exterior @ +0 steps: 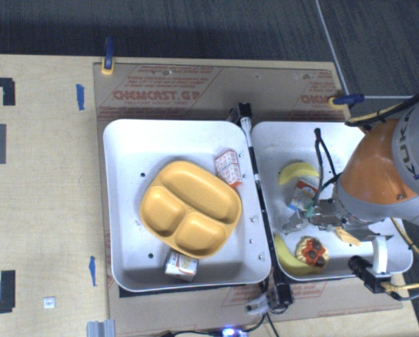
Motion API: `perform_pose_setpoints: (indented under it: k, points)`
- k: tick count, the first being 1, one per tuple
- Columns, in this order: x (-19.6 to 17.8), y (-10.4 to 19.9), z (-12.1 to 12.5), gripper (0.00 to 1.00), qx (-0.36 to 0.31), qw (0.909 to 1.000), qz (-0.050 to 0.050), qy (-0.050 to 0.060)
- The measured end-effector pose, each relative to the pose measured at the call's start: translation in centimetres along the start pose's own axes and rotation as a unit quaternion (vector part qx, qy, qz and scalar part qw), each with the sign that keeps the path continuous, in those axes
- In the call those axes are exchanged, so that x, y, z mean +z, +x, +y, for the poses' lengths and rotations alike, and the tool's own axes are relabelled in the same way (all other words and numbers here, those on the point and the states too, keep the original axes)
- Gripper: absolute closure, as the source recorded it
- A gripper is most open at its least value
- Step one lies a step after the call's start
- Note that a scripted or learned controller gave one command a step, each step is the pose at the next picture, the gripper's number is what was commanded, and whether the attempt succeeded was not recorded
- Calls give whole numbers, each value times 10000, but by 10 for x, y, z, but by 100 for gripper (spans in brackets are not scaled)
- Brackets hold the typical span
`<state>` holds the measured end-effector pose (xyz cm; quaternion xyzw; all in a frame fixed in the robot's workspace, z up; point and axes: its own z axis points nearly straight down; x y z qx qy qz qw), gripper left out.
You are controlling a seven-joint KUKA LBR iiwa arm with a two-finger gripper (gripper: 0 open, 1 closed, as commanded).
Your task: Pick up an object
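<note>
Yellow banana pieces [297,173] and other small items crowd the right bin [279,135] from the camera view, so the gripper [309,216], low among them, may snag two or slip off, though whether it is open or holding anything I cannot tell.

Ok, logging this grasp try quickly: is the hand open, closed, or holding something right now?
Hand: low in the right bin among the items; whether it is open, closed or holding anything cannot be told.
</note>
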<state>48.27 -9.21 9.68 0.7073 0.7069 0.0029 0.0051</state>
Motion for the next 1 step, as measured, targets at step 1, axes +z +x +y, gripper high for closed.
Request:
perform_pose_setpoints:
  k: [1]
  points:
    - [11,-1,-3,0,-6,10000,21,49]
